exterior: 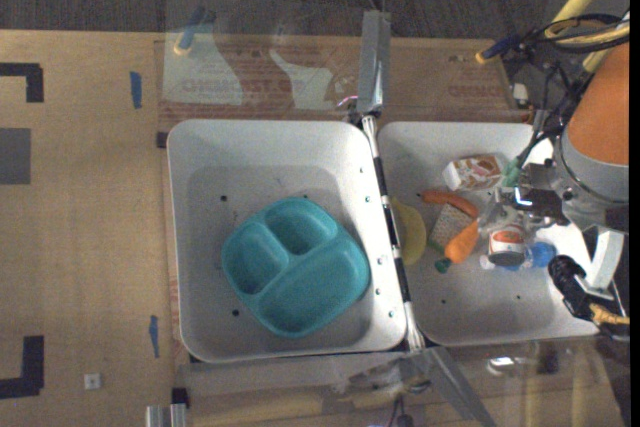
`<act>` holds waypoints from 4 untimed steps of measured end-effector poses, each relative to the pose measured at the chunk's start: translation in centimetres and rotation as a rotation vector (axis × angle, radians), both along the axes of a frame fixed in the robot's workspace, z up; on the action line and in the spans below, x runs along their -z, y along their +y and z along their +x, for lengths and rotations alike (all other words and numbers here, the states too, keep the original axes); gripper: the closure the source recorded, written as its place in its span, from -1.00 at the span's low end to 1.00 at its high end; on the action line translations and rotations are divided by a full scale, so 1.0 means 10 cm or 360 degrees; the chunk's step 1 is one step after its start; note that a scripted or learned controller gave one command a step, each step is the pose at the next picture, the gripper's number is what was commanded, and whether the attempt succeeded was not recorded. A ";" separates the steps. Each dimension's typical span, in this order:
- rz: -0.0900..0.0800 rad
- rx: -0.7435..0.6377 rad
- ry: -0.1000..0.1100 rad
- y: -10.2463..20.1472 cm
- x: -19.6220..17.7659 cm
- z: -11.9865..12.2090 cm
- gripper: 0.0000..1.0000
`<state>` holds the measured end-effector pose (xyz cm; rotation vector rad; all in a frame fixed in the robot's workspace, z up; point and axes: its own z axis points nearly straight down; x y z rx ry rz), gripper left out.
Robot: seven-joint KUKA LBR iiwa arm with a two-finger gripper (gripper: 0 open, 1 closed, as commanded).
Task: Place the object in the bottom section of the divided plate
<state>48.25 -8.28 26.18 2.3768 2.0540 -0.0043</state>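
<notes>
A grey robot arm with an orange band reaches in from the right, and its gripper [517, 198] hangs low over a crowded heap of toy food in the right bin [470, 315]; whether it is open, closed or holding anything cannot be told from this overhead angle. Just beside the gripper on its far side from the arm lies an orange carrot [458, 243], with a sausage [450, 203] a little above it and a yellow round piece [408, 228] further off against the bin wall. A small white packet [474, 171] sits above the gripper, and a jar with a blue cap [512, 247] lies directly beneath it. Which item is meant is unclear. Well away, across the divider, the teal divided plate [295, 265] rests tilted in the left bin [200, 215], its large bottom section [315, 287] unfilled. The likely trouble: items packed this closely could be nudged aside or pinched two at once, and a weak hold could drop over the divider.
</notes>
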 end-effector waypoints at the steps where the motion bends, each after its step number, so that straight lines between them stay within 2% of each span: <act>1: 0.0004 -0.0116 0.0002 0.66 0.78 0.10 1.00; 2: 0.0004 -0.0099 0.0004 1.26 0.78 0.00 1.00; 3: 0.0003 -0.0004 0.0001 1.80 0.27 -0.04 1.00; 4: 0.0002 -0.0005 0.0001 1.80 0.27 -0.04 -1.00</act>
